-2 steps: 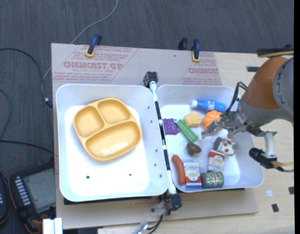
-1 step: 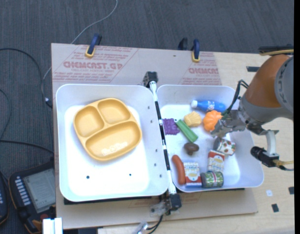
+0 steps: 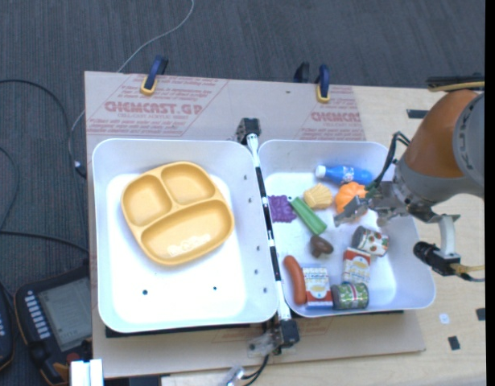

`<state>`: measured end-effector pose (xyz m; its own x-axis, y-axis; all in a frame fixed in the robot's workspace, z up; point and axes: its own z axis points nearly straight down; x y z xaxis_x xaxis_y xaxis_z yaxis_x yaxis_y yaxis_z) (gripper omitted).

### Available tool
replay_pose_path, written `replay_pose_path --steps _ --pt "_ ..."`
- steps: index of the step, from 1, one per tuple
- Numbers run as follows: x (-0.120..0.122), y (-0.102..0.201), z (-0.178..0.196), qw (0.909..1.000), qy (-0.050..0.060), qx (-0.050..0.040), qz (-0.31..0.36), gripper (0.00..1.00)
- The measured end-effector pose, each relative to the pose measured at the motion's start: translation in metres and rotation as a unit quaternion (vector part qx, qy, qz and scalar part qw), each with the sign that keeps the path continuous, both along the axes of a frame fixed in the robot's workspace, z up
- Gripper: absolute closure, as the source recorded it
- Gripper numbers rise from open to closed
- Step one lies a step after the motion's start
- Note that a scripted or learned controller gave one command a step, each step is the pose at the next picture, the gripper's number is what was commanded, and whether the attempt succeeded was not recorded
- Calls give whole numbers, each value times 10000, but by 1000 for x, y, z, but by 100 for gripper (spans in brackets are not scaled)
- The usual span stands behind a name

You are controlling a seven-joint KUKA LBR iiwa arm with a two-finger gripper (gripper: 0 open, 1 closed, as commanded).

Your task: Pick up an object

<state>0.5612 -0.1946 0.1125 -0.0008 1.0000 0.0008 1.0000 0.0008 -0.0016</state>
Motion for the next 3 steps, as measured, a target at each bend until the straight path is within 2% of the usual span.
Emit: replay_pose_path --steps 1,2,3 --pt "46 48 -25 10000 -45 -16 6 0" --pt "46 48 -15 10000 -46 -17 11 100" --pt "-20 130 72 10000 -6 -2 8 100"
